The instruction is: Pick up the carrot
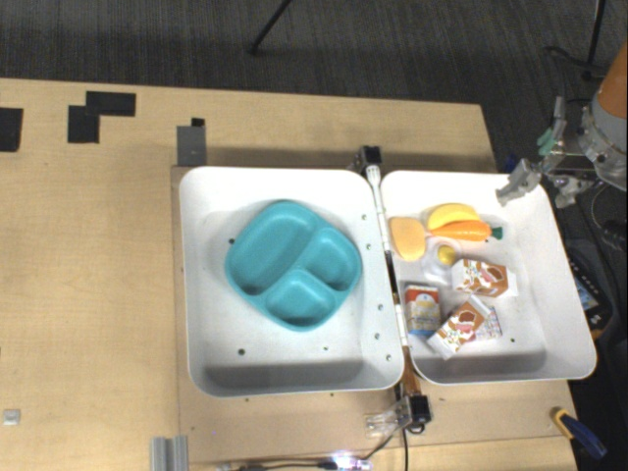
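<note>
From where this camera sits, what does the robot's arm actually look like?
At the view's right edge, the arm shows an orange band above pale grey metal. Its gripper is a cluster of silvery grey metal parts, with dark cables trailing nearby.

Carrot (468, 230) lies in right bin (554, 263), beside banana (450, 214).

Teal divided plate (294, 263) in left bin (201, 292).

Place: you're looking at a robotics lab.
Bench: plywood top (88, 263) with 2 white bins (196, 263) fixed side by side.
Floor: dark carpet (392, 37), a stand's legs (285, 8).
Wiring: cable (392, 449) at the bench's front edge.
</note>
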`<action>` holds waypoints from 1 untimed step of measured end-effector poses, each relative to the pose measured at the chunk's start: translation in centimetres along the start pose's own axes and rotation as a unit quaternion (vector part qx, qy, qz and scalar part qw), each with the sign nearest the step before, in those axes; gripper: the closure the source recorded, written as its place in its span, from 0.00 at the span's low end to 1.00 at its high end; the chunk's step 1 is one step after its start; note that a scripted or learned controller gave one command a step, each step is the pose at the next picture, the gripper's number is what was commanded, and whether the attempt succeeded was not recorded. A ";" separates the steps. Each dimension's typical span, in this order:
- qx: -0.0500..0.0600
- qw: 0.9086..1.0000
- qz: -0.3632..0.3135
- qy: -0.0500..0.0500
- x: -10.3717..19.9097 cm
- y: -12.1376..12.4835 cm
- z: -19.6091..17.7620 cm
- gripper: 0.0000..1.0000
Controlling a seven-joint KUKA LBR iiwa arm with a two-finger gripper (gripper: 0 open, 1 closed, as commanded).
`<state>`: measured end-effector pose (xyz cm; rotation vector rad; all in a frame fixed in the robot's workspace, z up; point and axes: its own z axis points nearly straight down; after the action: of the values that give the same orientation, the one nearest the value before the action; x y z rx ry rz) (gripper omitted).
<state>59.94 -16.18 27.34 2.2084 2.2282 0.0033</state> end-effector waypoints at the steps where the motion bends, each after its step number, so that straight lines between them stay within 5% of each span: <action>1: -0.005 1.000 -0.030 -0.001 -0.6 2.1 18.4 0.00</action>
<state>62.11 -16.78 8.96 2.1334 2.2880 0.0113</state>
